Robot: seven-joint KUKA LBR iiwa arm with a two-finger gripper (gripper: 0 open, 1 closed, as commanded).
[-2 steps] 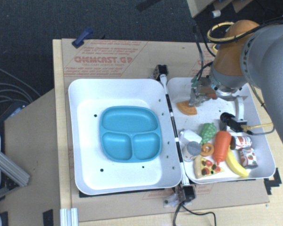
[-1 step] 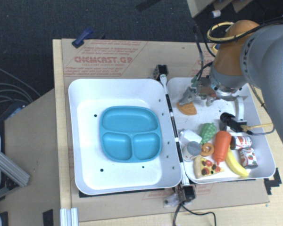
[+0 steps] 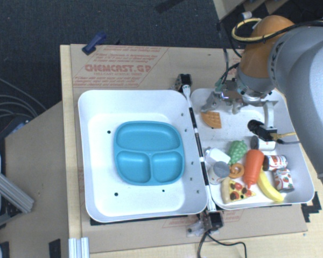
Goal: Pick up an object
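Waffle-like orange piece [image 3: 212, 119] is my likeliest pick, lying alone at the far end of the right bin [image 3: 304, 190], just beside my pincer [image 3: 230, 101]. Whether my pincer is spread or pressed together I cannot tell; nothing shows pinched in it. To do this well, I judge I should drop straight over that piece, clear of the bin wall. Nearer the front, packed close, lie a carrot [image 3: 252, 167], a banana [image 3: 269, 188], a pizza slice [image 3: 236, 190], a green vegetable [image 3: 237, 150] and small cans [image 3: 280, 171]. The left bin [image 3: 91, 144] holds a blue divided plate [image 3: 148, 151]. Cardboard [image 3: 118, 69] under the bins reads roughly "CHEMCAST GP".
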